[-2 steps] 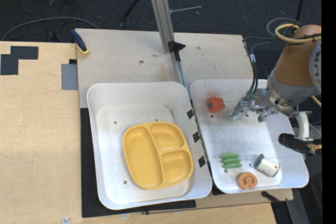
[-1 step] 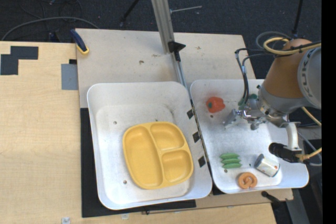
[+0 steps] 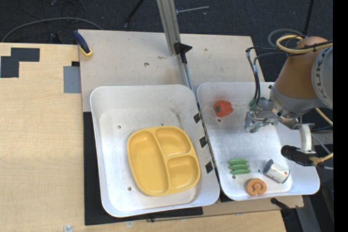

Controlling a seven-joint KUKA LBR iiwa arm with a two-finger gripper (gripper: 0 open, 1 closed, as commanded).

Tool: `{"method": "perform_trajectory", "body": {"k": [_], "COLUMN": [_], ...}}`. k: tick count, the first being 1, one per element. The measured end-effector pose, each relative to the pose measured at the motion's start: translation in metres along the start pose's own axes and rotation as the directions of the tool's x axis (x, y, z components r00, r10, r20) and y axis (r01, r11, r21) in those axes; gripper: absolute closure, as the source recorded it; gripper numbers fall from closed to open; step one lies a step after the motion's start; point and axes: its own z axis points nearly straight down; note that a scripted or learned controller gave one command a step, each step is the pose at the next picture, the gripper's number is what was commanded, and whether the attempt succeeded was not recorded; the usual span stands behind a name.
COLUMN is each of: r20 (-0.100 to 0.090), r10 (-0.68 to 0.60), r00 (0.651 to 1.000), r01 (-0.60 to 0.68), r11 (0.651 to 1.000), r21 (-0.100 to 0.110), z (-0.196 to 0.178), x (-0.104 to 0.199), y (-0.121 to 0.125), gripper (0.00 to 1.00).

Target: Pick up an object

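Below the slanted camera, two shallow white bins are seen side by side on the bench. In the left bin (image 3: 109,117) a yellow divided tray (image 3: 163,159) is placed, with its long axis running from the far-left toward the near-right; it has one long compartment and two smaller ones.

In the right bin (image 3: 239,138) four small things are found. A red tomato-like object (image 3: 222,108) with a small green spot lies near the far-left corner of this bin. A green ridged piece (image 3: 238,166) lies toward the near edge, with its long axis about parallel to that edge. An orange ring-shaped object (image 3: 256,187) rests just at the near edge, and beside it, to the right, a small silver cylinder (image 3: 277,171) lies on its side, its long axis pointing from far-left to near-right. No writing or label can be read on any of them.

The gripper (image 3: 255,123) is lowered over the middle of the right bin, toward its right edge, under the orange band (image 3: 298,70) of the arm. Nothing is seen between its fingers; how far they are opened cannot be told, since they are small and blurred. The tomato-like object is near the gripper on its left side, but apart from it. The other three things are well apart from it, toward the near edge.
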Motion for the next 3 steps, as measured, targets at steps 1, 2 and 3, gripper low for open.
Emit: {"method": "perform_trajectory", "body": {"k": [1,2,3], "r20": [0.002,0.002,0.002], "r10": [-0.004,-0.005,-0.005], "r00": [1.0,1.0,1.0], "r01": [0.004,0.005,0.005], "r11": [1.0,1.0,1.0], "r21": [-0.008,-0.008,-0.008], "z": [-0.063,-0.111,-0.16], "x": [-0.003,0.002,0.001], "y": [0.002,-0.005,-0.004], "gripper": [1.0,1.0,1.0]}}
